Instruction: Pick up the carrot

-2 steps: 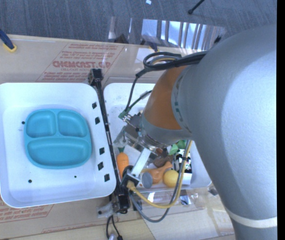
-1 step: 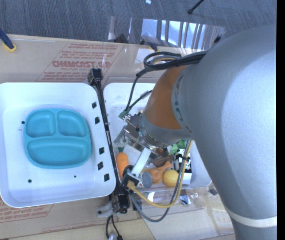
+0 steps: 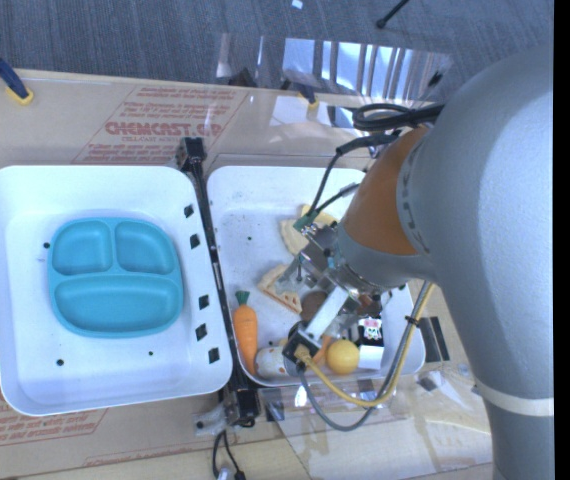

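The carrot lies in the right bin, close along its left wall and near the front left corner. Its green top points to the back of the bin and its orange body points to the front. Nothing holds it, and it lies flat on the bin floor. At its front end, a small white thing lies just beside it.

The gripper is low over the middle of the same bin, to the right of the carrot and apart from it. The wrist and the big grey arm cover it from above, so I cannot tell if it is open or closed.

Under the gripper there is a triangular slice of toast, and another pale slice lies further back. A yellow round fruit is near the front wall.

In the left bin there is a blue divided plate, lying in the middle. Both bins stand on the tabletop.
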Controlling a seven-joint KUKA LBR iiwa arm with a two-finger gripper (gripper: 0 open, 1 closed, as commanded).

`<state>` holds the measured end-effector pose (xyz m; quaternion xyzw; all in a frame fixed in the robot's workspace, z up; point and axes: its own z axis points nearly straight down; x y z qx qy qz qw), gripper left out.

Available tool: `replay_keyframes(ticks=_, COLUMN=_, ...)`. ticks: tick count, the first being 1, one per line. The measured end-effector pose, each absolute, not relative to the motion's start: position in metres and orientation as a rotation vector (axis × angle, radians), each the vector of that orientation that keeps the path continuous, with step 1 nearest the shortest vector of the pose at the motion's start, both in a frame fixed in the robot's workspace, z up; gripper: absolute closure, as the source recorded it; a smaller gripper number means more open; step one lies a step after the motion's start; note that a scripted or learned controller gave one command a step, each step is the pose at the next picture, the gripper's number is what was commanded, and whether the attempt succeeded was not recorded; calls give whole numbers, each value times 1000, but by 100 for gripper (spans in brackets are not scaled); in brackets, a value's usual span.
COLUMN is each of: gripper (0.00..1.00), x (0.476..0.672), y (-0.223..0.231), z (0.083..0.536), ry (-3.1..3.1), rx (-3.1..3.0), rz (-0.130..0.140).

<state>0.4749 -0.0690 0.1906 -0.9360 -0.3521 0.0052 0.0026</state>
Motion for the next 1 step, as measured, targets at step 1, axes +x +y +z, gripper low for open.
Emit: replay_keyframes(ticks=1, gripper=0, x=475, y=-8, z=190, ry=-1097, rx=-2933, rz=21)
